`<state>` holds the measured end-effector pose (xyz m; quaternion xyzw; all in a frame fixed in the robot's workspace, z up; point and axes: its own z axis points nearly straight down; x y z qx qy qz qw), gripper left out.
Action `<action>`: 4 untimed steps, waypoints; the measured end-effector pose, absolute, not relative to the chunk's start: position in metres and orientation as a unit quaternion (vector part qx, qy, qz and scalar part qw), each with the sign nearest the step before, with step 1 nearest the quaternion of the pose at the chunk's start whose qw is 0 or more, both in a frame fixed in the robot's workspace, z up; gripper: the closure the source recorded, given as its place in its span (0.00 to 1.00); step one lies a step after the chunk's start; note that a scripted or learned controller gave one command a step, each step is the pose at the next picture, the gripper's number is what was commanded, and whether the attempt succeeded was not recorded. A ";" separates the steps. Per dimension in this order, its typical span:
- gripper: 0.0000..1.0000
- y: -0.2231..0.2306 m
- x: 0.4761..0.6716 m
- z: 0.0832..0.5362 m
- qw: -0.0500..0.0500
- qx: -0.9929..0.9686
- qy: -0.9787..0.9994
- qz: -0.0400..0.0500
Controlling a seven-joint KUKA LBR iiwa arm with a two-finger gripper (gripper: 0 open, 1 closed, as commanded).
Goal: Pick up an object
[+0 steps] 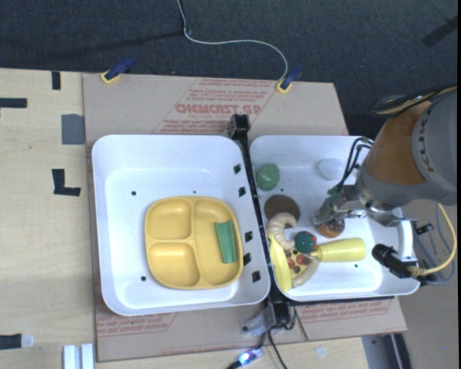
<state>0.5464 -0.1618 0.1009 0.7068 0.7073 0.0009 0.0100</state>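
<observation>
A grey robot arm (444,141) with a broad orange band (396,152) just above its wrist. Thin black cables run down beside the band to a small dark metal gripper (332,215). Behind the gripper sit white brackets and yellow cable loops.
</observation>
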 end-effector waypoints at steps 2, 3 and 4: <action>1.00 -0.157 0.550 0.203 0.001 0.707 0.708 0.000; 1.00 -0.157 0.550 0.225 0.000 0.706 0.708 0.000; 1.00 -0.103 0.542 0.214 -0.002 0.705 0.709 -0.001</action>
